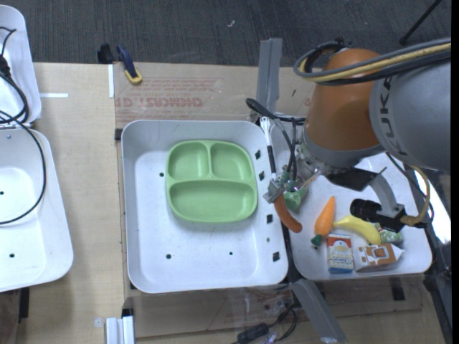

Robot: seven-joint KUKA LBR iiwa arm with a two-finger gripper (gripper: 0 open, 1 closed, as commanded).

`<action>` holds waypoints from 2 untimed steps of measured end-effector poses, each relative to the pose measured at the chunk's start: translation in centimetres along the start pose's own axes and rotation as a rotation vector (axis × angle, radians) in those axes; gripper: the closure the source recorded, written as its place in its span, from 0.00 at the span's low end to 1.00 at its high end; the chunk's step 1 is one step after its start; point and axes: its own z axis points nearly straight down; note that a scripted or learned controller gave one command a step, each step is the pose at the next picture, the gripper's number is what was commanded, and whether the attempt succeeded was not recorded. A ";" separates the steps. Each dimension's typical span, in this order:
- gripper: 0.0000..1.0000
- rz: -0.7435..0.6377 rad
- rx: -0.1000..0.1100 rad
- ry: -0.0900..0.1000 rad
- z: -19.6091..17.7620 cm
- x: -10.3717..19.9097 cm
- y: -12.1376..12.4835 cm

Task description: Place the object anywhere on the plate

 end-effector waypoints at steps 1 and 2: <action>1.00 -0.121 -0.001 0.000 2.1 0.2 6.6; 0.00 -0.122 0.000 -0.001 2.1 0.1 6.6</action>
